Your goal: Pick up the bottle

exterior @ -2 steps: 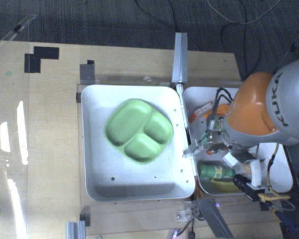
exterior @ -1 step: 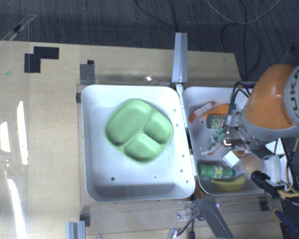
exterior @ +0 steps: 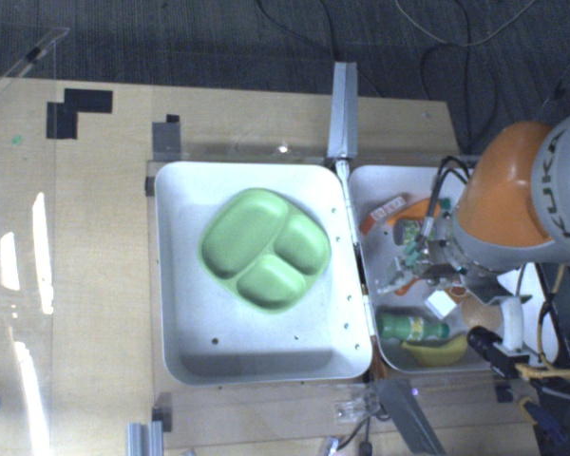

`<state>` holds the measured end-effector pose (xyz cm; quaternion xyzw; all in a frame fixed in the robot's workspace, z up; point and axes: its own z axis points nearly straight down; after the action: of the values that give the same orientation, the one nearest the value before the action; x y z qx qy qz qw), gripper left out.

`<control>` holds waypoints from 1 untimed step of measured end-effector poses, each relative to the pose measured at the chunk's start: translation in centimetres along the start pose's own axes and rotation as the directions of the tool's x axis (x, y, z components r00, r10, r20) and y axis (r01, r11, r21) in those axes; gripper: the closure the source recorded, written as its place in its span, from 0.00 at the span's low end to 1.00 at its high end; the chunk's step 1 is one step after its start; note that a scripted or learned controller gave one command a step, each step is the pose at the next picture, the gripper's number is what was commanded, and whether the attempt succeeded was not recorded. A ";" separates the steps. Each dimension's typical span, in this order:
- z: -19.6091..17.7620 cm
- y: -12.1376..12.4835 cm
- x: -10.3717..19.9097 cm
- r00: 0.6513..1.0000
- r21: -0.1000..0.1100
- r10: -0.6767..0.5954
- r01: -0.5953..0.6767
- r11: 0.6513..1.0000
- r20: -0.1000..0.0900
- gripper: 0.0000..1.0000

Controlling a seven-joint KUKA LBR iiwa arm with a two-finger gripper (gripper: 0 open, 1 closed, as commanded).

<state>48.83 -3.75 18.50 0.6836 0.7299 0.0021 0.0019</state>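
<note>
The bottle (exterior: 413, 328) is green with a yellow label and lies on its side near the front of the right bin (exterior: 364, 183). My gripper (exterior: 410, 262) hangs low over the middle of that bin, a little behind the bottle and apart from it. The grey arm with its orange band (exterior: 503, 193) covers the bin's right half. Small clutter around the gripper's tip blurs its outline.
A yellow banana (exterior: 437, 350) lies against the bottle's front side. A white and orange packet (exterior: 385, 212) sits at the right bin's back left. A white block (exterior: 443, 304) lies by the arm. The left bin (exterior: 176, 283) holds a green divided plate (exterior: 264, 247).
</note>
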 end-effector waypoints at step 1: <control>0.0 0.4 6.6 0.990 0.002 -0.144 0.144 0.990 -0.001 0.00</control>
<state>48.76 2.83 18.45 0.6293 0.7772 0.0014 0.0011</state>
